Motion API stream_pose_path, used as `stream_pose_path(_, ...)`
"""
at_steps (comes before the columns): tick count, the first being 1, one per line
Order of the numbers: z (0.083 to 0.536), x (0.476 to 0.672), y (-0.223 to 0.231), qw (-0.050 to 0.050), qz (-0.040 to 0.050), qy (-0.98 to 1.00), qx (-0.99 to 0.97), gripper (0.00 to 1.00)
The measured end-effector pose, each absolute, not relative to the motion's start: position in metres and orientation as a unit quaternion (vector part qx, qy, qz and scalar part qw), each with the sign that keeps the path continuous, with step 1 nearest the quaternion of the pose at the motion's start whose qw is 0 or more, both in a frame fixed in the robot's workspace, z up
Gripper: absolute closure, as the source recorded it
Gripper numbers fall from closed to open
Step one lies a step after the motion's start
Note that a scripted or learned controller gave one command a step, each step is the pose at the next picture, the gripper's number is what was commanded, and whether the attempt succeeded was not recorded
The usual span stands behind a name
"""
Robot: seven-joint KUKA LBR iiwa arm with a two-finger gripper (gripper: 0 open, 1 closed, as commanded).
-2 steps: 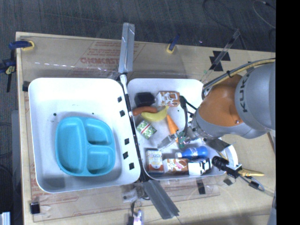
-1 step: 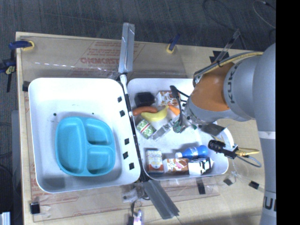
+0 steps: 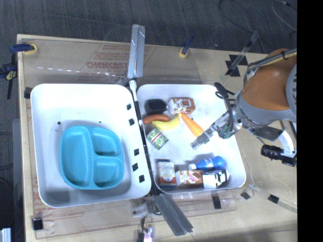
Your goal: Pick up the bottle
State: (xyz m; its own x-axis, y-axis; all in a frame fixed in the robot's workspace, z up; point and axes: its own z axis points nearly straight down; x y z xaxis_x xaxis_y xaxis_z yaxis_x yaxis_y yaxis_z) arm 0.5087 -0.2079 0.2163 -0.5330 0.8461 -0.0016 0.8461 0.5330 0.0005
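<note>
Two shallow white bins side by side on the bench: left bin (image 3: 45, 100) holding a blue divided tray (image 3: 92, 157), right bin (image 3: 202, 92) scattered with small items. Blue-and-white bottle (image 3: 208, 163) lying on its side near the front right corner of the right bin, just behind a black-and-white carton (image 3: 216, 178) and a brown printed packet (image 3: 189, 177), with a small red-brown box (image 3: 165, 172) further left along the same front wall. Toward the back of that bin, a black object (image 3: 156, 106), a brown-and-white packet (image 3: 181, 105), a red sausage-like piece (image 3: 156, 119), a yellow banana-like piece (image 3: 168, 124), an orange carrot-like piece (image 3: 192, 126) and a small green packet (image 3: 158, 138). Grey arm with orange band (image 3: 266, 87) reaching in from the right, gripper (image 3: 198, 142) low over the middle of the right bin, tip just beside the lower end of the carrot-like piece and above, well clear of, the bottle. Cannot tell how far apart the tool's tips stand; nothing visibly caught in them. Bottle resting untouched on the bin floor
</note>
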Motion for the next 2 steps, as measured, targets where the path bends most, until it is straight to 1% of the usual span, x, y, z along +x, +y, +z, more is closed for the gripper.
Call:
stream_pose_path(1, 0.091, 0.477, -0.210, 0.000, 0.0001, 0.870, 0.493, 0.00)
stream_pose_path(2, 0.140, 0.477, -0.211, 0.000, 0.0001, 0.870, 0.494, 0.00)
